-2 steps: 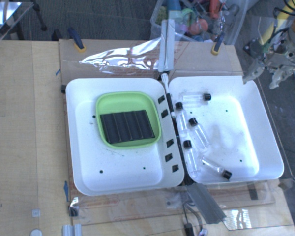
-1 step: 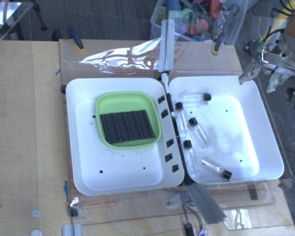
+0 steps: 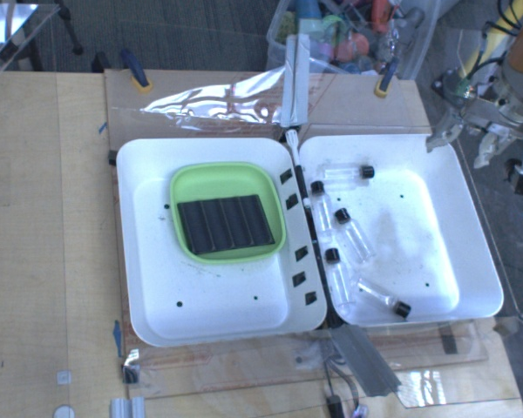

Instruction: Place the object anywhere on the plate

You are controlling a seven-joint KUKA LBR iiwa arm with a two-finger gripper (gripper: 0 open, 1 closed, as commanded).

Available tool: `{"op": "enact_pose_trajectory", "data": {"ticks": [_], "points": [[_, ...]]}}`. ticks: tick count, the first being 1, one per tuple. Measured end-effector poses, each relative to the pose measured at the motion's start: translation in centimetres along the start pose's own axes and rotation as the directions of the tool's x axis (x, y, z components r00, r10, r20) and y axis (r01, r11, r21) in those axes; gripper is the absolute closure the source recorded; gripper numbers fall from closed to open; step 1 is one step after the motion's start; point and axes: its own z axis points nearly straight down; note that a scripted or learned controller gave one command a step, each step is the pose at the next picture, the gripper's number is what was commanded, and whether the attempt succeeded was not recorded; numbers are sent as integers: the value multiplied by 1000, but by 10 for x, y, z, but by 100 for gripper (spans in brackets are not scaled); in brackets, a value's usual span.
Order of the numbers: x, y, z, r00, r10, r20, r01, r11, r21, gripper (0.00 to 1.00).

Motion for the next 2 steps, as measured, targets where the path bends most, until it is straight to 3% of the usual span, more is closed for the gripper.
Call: {"op": "enact_pose_trajectory", "data": {"ticks": [1, 2], "points": [[9, -3, -12, 996, 89, -1, -89, 996, -3, 0], [3, -1, -197, 997, 73, 0, -73, 997, -3, 0]]}}
